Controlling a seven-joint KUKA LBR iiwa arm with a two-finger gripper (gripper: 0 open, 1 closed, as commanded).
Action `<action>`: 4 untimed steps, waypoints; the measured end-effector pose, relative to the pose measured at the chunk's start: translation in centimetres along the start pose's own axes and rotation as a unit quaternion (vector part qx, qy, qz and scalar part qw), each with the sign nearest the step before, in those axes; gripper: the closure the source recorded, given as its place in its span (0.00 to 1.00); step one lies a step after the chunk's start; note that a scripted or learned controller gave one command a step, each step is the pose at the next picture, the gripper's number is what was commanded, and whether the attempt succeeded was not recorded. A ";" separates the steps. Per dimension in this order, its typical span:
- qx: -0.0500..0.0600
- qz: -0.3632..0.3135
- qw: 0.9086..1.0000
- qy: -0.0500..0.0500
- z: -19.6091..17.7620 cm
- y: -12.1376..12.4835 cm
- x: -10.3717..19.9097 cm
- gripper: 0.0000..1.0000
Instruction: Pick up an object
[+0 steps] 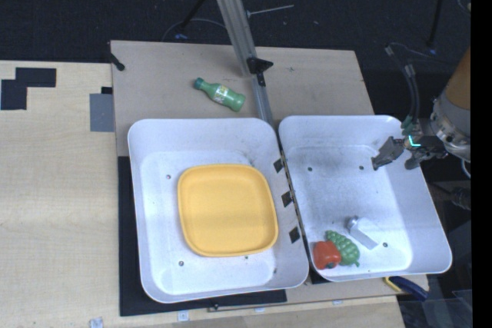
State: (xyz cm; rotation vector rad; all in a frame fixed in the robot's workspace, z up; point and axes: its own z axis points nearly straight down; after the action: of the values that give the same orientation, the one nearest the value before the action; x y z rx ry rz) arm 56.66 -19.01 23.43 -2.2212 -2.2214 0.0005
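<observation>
The arm reaches in low from the right, its gripper (401,152) with both dark fingers (384,154) spread apart.

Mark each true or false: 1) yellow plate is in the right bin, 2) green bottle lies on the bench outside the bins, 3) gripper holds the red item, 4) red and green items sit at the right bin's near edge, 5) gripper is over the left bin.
1) False. The yellow plate lies in the left bin.
2) True. The green bottle lies on its side on the bench, behind the bins.
3) False. The gripper is at the right bin's far right side, apart from the red item.
4) True. The red item and green item sit together near the front edge.
5) False. It is over the right bin.
</observation>
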 end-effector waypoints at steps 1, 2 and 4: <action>0.000 0.000 1.000 0.000 0.0 0.0 0.0 0.00; 0.002 -0.001 1.000 0.000 4.3 -0.4 0.3 0.00; 0.000 0.000 1.000 0.000 14.4 0.1 1.2 0.00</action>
State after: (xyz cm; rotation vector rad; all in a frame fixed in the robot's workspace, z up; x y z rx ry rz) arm 56.78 -17.86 9.06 -2.2201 -2.2220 0.0007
